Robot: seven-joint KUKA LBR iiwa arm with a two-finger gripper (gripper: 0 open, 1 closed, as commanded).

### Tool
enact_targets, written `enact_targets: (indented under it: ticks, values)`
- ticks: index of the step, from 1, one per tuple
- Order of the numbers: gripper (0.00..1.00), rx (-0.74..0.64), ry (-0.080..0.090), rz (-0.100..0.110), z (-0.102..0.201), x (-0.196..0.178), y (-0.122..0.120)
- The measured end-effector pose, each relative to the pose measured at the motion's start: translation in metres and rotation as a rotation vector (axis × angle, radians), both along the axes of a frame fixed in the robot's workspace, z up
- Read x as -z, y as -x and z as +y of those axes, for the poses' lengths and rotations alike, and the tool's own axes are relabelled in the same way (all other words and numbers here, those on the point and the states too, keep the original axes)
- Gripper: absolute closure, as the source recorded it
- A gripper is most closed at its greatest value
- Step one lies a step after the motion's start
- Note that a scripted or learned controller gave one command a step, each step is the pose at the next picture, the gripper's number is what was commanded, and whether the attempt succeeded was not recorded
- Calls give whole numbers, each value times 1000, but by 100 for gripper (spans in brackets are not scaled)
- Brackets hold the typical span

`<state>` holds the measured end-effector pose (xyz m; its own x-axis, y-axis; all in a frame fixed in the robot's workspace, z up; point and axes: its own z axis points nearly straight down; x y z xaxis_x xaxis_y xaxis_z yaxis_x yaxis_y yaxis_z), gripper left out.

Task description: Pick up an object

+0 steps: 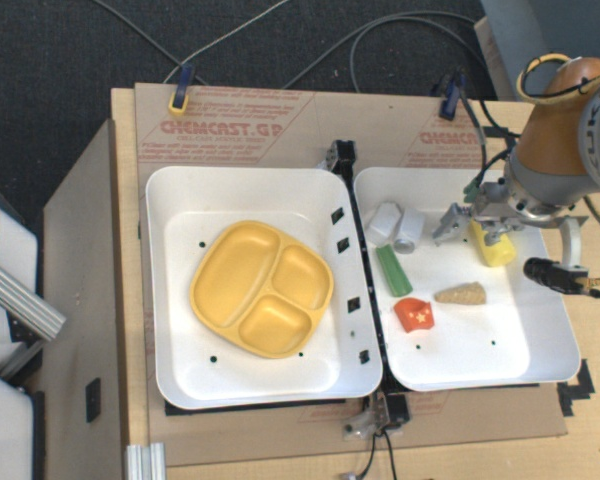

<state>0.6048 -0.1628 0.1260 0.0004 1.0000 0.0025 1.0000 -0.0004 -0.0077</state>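
The red piece (414,314) and tan piece (461,293) lie untouched in the right bin (540,363), while the gripper (477,220), fingers spread, straddles the yellow block (497,245), apparently about to close.

The hand (477,230) partly hides a yellow object (498,251).

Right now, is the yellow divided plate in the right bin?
No. The yellow divided plate lies in the left bin; the right bin holds the green block and red piece.
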Motion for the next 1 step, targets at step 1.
enact_targets:
  ticks: [1]
  values:
    - [100,-1,1,-9,0,-15,-3]
